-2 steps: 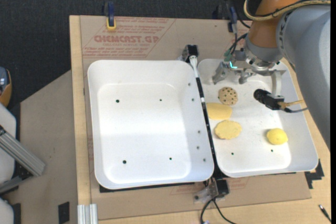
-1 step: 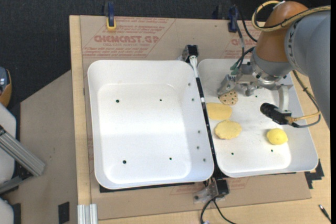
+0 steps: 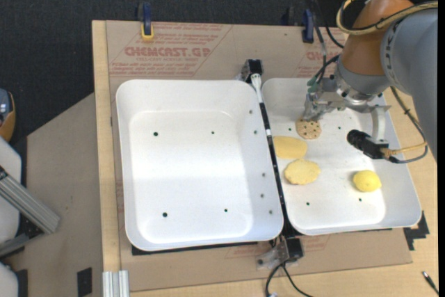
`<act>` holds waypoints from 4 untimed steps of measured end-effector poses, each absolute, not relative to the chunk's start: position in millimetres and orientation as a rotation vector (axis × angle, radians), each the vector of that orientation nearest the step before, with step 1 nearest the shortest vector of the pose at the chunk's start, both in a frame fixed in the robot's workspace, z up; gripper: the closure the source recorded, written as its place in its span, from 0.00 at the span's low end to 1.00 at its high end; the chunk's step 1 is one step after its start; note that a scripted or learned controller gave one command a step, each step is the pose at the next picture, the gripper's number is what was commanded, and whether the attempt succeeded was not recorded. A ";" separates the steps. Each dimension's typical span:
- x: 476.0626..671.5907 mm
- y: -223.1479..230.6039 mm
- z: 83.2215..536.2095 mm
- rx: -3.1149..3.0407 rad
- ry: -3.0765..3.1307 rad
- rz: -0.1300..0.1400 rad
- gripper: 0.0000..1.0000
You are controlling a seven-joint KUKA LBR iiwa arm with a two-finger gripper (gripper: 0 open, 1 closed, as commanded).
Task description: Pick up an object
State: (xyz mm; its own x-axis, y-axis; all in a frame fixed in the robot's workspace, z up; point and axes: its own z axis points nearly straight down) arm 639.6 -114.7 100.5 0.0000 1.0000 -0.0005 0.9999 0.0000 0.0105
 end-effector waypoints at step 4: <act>666.3 -210.4 499.6 2.218 2.206 0.004 1.00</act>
